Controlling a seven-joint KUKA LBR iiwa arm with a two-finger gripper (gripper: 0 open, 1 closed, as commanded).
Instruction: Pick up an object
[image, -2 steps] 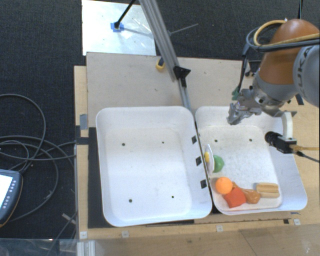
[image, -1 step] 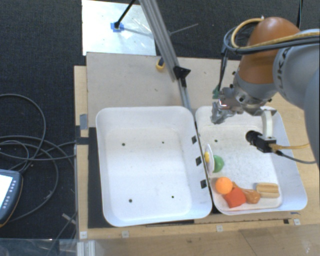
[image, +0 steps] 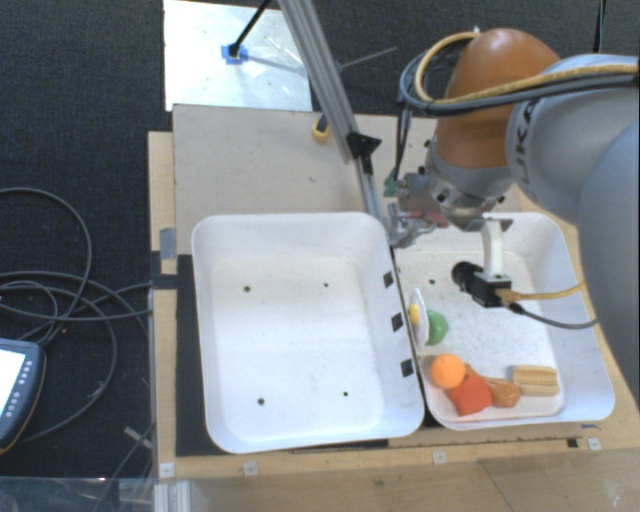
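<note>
Item 1: red block, in the right bin, close to its near rim. It touches the orange ball on its far left side.

Item 2: orange carrot-shaped piece, lying flat just to the right of the red block and touching it.

Item 3: tan bun-like piece, lying flat, just beside the carrot-shaped piece toward the bin's right wall.

Item 4: green ball, farther from the camera than the orange ball and near the wall shared with the left bin.

Item 5: white and yellow piece, possibly a toy egg half; it is too small to tell. It leans at the shared wall, just beside the green ball.

Item 6: gripper, pointing down at the far left corner of the right bin, above the shared rim. Whether it is spread or closed cannot be told from this angle. All five objects lie well apart from it, toward the camera. The white and yellow piece and the green ball are the closest to it; the red block and the bun-like piece are the farthest.

Item 7: grey arm, reaching in from the right over the far part of the right bin.
</note>
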